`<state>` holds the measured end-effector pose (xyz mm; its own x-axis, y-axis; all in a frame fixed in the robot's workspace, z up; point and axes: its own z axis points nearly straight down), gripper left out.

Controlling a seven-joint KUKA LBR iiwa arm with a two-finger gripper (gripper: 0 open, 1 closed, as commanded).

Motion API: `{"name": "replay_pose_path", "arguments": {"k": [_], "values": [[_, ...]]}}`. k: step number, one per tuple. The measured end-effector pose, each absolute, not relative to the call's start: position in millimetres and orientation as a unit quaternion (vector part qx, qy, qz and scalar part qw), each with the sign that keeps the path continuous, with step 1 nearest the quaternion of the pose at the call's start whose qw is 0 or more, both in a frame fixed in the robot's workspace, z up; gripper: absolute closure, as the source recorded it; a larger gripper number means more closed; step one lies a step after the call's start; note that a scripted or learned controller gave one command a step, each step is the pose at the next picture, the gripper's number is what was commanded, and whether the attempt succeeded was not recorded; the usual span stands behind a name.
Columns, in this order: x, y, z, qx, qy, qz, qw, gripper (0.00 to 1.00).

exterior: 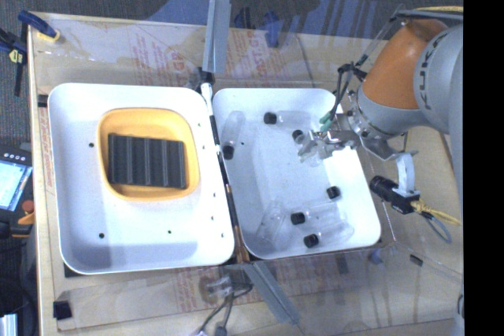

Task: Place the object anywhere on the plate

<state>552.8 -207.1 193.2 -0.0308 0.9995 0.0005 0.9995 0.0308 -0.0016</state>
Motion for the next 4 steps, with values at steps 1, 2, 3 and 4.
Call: {"name": "replay_pose_path", "arguments": {"k": [1, 2, 3, 4], "values": [[557.3, -153.2, 234.7, -0.681, -0.732, 0.0005, 0.001, 1.00], [597.7, -117.7, 209.1, -0.639, -0.769, 0.0006, 0.001, 1.00], [621.1, -42.2, 199.0, -0.617, -0.787, 0.0004, 0.000, 1.00], [621.2, -42.3, 199.3, -0.617, -0.787, 0.0003, 0.000, 0.00]]}}
